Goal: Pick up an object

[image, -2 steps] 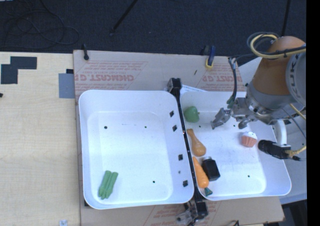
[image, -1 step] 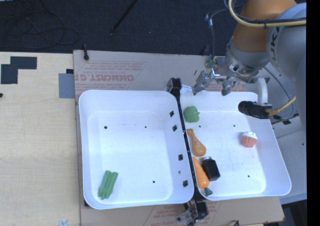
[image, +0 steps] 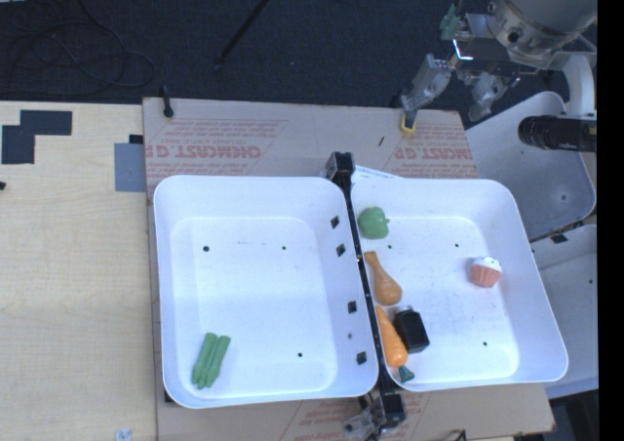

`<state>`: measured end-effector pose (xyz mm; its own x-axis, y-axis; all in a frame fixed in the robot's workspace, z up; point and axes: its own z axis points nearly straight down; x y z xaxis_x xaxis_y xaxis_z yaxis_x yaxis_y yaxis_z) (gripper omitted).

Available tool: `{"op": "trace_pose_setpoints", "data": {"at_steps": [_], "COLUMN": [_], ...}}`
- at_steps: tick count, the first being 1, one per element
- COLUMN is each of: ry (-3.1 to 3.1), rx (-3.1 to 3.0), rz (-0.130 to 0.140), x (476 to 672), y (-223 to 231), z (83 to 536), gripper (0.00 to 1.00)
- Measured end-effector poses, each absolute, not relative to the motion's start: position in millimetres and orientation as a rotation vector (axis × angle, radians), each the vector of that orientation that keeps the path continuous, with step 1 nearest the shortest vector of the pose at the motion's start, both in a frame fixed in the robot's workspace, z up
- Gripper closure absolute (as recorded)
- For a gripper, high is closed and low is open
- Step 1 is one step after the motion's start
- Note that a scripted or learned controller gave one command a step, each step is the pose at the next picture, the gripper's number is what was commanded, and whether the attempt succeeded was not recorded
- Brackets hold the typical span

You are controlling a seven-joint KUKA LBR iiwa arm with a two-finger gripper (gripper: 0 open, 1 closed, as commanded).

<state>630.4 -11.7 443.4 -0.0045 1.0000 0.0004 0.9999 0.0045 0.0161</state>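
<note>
The gripper (image: pixel 456 90) hung spread and empty above the bench, beyond the right bin (image: pixel 531 263). The cupcake toy (image: pixel 486 272) (likely light, rigid plastic) stood alone near the bin's right wall, best pinched across its ribbed base.

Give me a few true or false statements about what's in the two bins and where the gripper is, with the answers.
1. The green beans lie in the left bin. True.
2. The cupcake sits in the left bin. False: it is in the right bin.
3. The gripper is down inside the right bin. False: it hangs beyond the bins' far edge.
4. The black block lies beside the carrot. True.
5. The green pepper is near the divider. True.
</note>
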Motion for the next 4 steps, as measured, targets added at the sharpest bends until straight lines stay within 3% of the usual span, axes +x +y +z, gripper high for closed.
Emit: {"op": "trace_pose_setpoints", "data": {"at_steps": [1,2,3,4], "ry": [2.223,2.233,2.231,2.234], "rx": [2.212,2.215,2.220,2.221], "rz": [0.012,-0.010,-0.006,-0.015], "x": [644.2,644.0,643.7,643.3], "y": [34,34,90,148], "z": [544,547,536,461], "gripper": [0.00,1.00,1.00,1.00]}}
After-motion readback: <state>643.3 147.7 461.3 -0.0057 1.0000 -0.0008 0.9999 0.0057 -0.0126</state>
